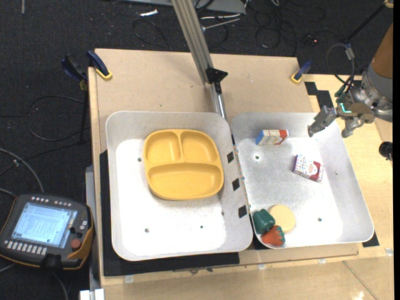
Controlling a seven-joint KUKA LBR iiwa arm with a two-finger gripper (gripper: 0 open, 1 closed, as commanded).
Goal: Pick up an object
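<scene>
The gripper [334, 122] hovers over the right bin's [350, 186] upper right edge, fingers spread, holding nothing — the nearest object, the red-and-white carton [307, 167], lies below-left, long axis slanted.

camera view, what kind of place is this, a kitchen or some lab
Most likely a robotics lab: a handheld grey teach pendant with a lit screen lies beside the wooden bench, loose black cables trail over dark carpet, and two shallow white bins hold toy items.
</scene>
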